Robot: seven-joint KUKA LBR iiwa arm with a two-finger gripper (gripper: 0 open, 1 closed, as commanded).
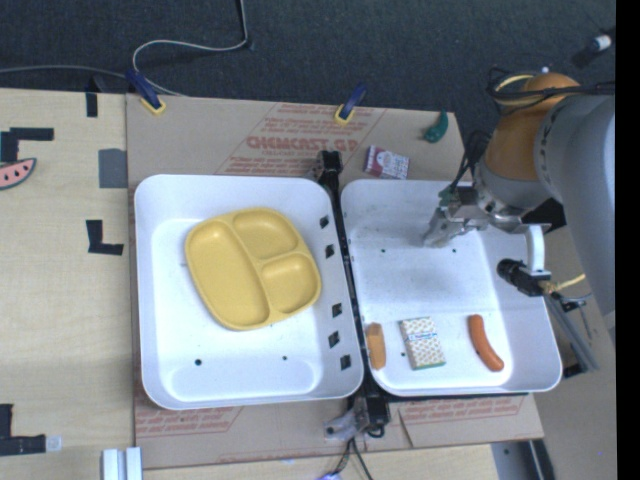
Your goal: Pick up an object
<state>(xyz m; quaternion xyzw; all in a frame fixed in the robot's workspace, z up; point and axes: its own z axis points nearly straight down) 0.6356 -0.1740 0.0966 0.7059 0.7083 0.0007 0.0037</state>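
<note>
Nearest the camera, along the front edge of the right bin (520, 378), sit three candidates for the pick: a small hot dog (375, 345) by the divider, a little patterned box (423, 342) in the middle, and a plain orange sausage (486, 342) toward the right. All three lie flat and apart from each other, so none blocks another. Over in the left bin (160, 268) there's a yellow divided plate (252, 266), which looks too wide for a two-finger grab. Farther back, the gripper (441, 228) hangs over the far part of the right bin above bare floor, nothing between its fingers; can't tell if the claw is spread or pressed together at this size. So this looks like the approach step, nothing picked yet. Next move probably calls for coming toward the front row, lining up over one item, and dropping straight down on it.
</note>
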